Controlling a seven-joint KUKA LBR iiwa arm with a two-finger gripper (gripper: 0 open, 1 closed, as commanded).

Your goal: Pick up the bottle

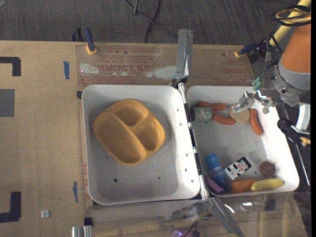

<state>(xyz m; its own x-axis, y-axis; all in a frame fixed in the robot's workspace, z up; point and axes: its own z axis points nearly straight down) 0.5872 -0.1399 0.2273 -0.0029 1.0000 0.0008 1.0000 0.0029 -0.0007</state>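
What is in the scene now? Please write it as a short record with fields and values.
left bin: holds an orange divided plate
right bin: holds several small items
bottle: blue, lying near the right bin's left wall, towards the front
near bottle: small black-and-white carton, yellow banana
back of right bin: green can beside the divider
gripper: over the back of the right bin, apart from the bottle
task state: bottle not yet picked up

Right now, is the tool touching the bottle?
Apart. The camera view shows the tool near the right bin's far side, with bare bin floor between it and the blue bottle at the near left.
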